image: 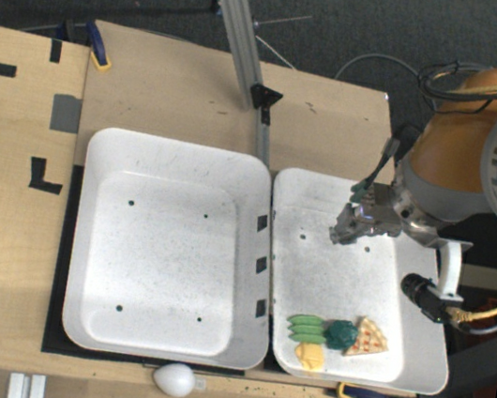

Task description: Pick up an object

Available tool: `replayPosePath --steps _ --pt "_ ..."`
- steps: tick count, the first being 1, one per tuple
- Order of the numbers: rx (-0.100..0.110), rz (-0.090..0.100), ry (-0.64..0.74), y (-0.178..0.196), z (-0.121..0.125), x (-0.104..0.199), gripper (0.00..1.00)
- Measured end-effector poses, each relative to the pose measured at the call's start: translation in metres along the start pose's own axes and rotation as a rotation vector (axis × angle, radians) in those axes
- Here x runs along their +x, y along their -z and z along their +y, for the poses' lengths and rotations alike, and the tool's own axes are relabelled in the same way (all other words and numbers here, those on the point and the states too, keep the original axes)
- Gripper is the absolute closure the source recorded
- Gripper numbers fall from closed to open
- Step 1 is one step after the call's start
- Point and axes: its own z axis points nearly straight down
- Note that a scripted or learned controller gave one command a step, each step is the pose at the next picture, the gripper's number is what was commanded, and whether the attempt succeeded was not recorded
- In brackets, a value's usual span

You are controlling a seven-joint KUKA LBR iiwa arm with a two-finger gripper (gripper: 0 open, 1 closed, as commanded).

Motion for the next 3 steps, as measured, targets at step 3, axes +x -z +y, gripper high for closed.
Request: replayPosePath --steps 3 --pt "0.001 0.0 0.001 -0.019 0.032 0.151 1.0"
